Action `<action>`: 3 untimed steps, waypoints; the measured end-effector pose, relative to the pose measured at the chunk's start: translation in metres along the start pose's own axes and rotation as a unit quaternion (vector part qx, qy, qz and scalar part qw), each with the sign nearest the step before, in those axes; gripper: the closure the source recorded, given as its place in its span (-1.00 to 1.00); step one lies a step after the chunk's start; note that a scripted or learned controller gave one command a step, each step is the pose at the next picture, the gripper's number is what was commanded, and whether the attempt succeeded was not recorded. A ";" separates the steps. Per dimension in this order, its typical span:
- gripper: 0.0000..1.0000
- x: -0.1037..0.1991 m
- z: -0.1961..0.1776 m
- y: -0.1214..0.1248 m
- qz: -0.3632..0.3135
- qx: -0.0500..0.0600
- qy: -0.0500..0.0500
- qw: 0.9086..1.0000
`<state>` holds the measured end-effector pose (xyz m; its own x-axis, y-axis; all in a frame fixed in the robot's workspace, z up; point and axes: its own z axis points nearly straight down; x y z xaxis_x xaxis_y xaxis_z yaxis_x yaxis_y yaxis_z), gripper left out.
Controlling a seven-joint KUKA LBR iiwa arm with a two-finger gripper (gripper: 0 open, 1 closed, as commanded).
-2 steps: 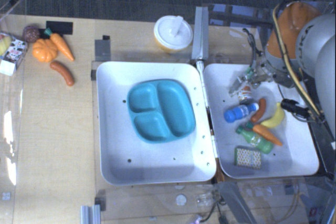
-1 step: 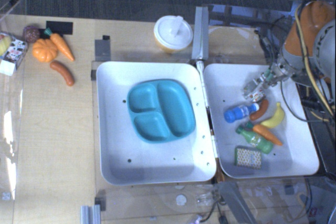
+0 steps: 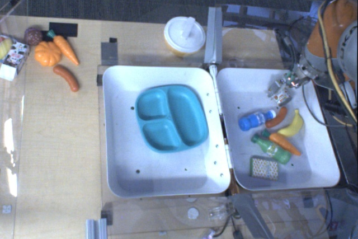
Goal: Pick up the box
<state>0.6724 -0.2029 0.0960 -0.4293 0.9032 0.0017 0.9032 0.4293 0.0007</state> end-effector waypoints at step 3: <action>1.00 0.085 -0.100 -0.035 0.162 -0.001 -0.001 0.987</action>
<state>0.6040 -0.1418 0.1963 -0.1172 0.9931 0.0000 0.9931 0.1172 0.0015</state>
